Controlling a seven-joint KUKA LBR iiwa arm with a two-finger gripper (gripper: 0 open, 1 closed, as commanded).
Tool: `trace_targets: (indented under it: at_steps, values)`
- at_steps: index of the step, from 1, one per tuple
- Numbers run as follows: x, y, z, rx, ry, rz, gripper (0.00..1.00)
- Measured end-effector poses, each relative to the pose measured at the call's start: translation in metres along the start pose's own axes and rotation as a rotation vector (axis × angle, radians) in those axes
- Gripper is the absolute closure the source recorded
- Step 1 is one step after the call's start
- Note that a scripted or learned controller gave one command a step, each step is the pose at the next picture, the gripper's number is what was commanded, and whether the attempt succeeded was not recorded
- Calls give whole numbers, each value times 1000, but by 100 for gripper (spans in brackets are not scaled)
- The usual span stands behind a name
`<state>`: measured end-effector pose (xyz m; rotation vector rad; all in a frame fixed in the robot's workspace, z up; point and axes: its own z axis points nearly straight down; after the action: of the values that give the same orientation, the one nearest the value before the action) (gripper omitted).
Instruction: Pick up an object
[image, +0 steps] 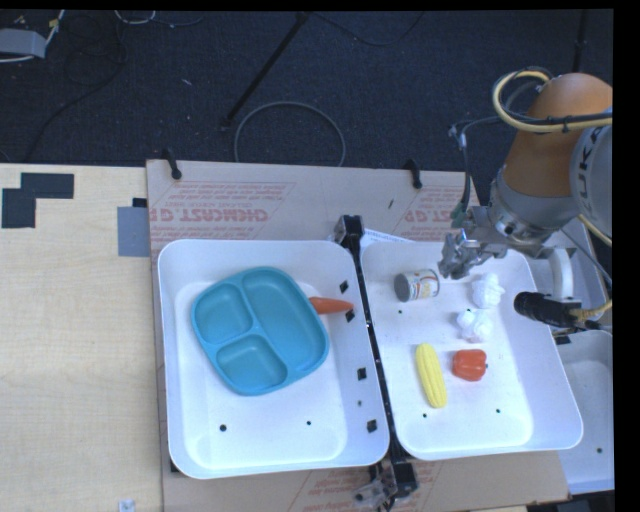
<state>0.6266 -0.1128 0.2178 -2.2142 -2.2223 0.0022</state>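
Nearest in the right bin (560, 425) lies a yellow corn cob (431, 375), with a red pepper (470, 364) just beside it. Farther back sit two white crumpled lumps (481, 308) and a small can (416, 286) on its side. In the left bin (200, 450) rests a blue divided plate (260, 329) — an orange carrot (330, 305) at its edge. The gripper (461, 254) hangs over the right bin's far edge, near the can — its state I cannot tell.
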Motion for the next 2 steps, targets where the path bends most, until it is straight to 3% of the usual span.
trace_targets:
  at_steps: [2]
  values:
    - [122, -12, -9, -1, 1, -1, 100]
